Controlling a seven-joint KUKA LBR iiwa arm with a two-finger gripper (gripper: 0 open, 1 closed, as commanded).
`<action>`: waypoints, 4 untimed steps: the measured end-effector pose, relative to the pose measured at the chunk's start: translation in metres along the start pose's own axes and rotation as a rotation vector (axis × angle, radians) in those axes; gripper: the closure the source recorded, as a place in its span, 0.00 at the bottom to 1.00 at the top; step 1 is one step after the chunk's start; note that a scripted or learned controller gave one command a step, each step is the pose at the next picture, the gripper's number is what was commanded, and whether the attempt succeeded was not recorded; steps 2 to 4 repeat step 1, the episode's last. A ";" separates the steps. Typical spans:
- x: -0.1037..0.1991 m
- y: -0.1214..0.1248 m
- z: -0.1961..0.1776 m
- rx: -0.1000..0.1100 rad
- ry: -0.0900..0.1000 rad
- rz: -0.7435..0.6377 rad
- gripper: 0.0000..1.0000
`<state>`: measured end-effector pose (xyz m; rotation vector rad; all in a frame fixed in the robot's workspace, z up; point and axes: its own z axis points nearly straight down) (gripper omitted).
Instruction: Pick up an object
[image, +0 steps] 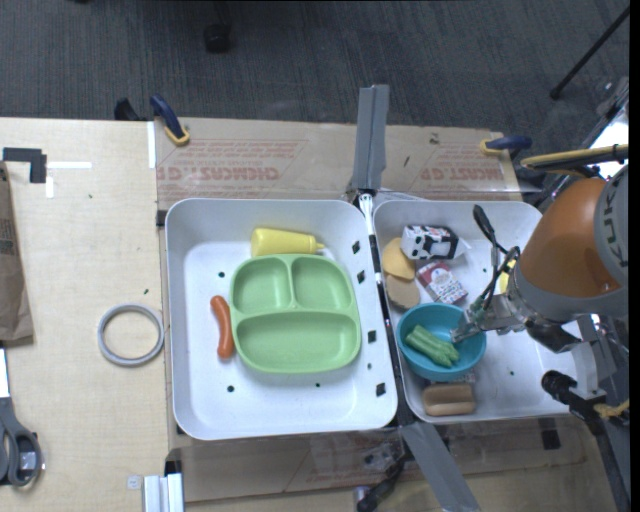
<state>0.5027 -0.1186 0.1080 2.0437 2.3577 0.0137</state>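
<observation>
Nearest the camera, in the right shallow white plastic bin (520, 405): one brown bread-like bun (448, 399), lying just below one round blue plastic bowl (440, 343) holding a small bunch of green bean-like pieces (432, 346), too bunched to count. Poised at the bowl's right rim, the end effector (470, 328) of the grey arm with its orange band (568, 245); impossible to tell from here whether apart or together, and nothing visibly clamped. Likely target, as a judgement: the bowl or its green contents. Risks: closing on the rim and tipping the bowl, spilling the greens; nudging the bowl against the bun; or closing on air, given how crowded this corner is. Further back in the same bin: one red-and-white crumpled packet (443, 284), one pale tan round slice (400, 276), one black-and-white cow-patterned toy (429, 241), one dark slim utensil (488, 232). In the left white bin (185, 330): one green three-compartment plastic plate (295, 313), one orange sausage-shaped toy (222, 326) just beside it, one yellow plastic bottle-shaped toy (284, 241) behind. On the bare desk (70, 260), well apart: one grey tape ring (131, 333).
</observation>
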 end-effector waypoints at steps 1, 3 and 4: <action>0.032 0.070 -0.081 0.026 0.006 0.209 1.00; 0.032 0.070 -0.081 0.026 0.006 0.209 1.00; 0.032 0.070 -0.081 0.026 0.006 0.209 1.00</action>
